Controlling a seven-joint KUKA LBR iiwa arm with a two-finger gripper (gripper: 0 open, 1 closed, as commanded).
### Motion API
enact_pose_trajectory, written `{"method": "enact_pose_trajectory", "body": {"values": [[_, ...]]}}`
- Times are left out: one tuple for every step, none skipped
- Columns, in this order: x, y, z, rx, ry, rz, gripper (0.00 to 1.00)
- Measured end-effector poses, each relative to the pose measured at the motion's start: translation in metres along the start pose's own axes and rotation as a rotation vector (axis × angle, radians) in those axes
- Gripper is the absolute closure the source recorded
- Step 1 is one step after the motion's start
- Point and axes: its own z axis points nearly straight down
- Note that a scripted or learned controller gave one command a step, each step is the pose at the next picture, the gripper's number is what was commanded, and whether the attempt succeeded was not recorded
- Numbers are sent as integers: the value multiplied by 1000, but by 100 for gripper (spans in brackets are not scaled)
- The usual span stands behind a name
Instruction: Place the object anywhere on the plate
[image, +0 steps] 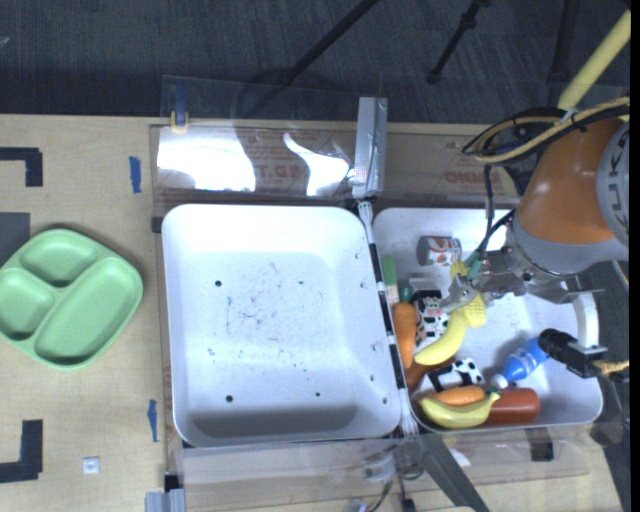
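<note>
The green divided plate (68, 297) lies on the wooden bench at the far left, outside both bins. My gripper (468, 288) hangs low over the right bin (585, 400), just above the upper end of a yellow banana (445, 345) and a small yellow piece (475, 313). Clutter and the wrist hide whether anything is held. Around it lie an orange carrot (404, 330), a small tin can (438, 250), a black-and-white cow toy (432, 318) and a blue bottle (522, 364).
The left bin (200, 240) lies between the gripper and the plate, with a raised divider (383, 300) between the bins. A second banana (460, 410), a red sausage (515, 403) and another cow toy (462, 373) sit at the right bin's front. Cables hang near the arm.
</note>
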Motion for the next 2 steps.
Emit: {"method": "enact_pose_trajectory", "body": {"values": [[66,-37,0,4,0,112,100],[18,-13,0,0,-2,96,100]]}}
